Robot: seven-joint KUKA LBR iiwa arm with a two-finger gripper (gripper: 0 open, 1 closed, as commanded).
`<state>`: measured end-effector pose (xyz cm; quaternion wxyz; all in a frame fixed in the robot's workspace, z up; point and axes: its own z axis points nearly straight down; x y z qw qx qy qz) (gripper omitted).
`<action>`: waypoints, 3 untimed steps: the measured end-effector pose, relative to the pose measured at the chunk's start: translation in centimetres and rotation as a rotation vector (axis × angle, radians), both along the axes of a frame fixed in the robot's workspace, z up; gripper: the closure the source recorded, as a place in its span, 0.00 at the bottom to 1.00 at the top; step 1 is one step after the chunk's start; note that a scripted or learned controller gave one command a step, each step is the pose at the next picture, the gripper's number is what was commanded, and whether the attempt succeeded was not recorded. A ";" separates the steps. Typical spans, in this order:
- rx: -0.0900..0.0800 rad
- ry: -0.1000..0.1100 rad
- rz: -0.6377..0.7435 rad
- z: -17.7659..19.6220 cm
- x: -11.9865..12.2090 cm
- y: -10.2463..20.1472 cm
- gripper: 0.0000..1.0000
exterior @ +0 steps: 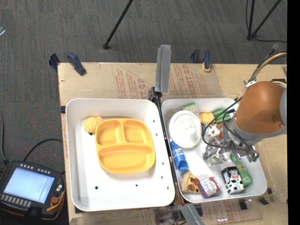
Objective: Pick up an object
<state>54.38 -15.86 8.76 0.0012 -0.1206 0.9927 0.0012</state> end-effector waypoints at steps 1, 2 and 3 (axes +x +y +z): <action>-0.001 0.000 0.146 0.0 3.5 7.5 0.00; -0.003 -0.001 0.213 0.0 3.6 7.6 0.00; -0.001 -0.002 0.498 0.0 6.9 -0.7 0.00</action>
